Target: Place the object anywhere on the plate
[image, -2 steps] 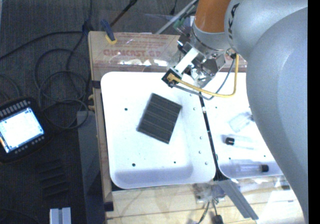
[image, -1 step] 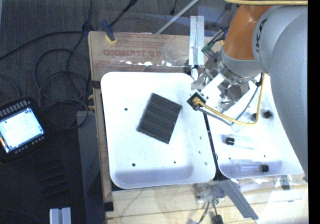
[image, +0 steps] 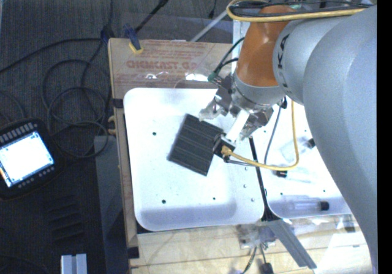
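Hovering over left bin point(image: 153, 196): hand point(image: 228, 118), opening not discernible, nothing visibly held, just beside black slab point(image: 193, 145) lying flat in bin; step likely pickup; next needs centred descent onto slab.

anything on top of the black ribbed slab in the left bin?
Nothing rests on the black ribbed slab; its grooved face shows bare. The hand overlaps its right corner, so that patch is hidden. The slab lies on the floor of the left bin.
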Robot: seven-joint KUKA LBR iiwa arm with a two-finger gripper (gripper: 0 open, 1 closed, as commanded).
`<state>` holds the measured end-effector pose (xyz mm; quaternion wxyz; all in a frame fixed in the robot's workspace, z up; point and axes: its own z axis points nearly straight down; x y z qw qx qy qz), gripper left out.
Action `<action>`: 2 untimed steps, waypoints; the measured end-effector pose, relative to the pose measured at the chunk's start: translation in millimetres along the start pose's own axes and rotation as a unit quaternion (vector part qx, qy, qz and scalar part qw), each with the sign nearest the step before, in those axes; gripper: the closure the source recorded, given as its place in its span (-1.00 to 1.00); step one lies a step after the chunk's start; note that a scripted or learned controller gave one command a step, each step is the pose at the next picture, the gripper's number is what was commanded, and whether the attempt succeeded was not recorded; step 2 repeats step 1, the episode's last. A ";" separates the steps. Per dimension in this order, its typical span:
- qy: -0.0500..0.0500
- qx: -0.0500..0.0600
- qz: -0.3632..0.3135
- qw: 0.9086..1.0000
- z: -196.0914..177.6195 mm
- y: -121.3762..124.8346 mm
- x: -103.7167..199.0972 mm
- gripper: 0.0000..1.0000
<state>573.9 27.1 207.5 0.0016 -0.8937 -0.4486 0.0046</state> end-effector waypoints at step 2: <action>-0.001 0.000 0.128 0.992 28.8 -34.3 52.8 -1.00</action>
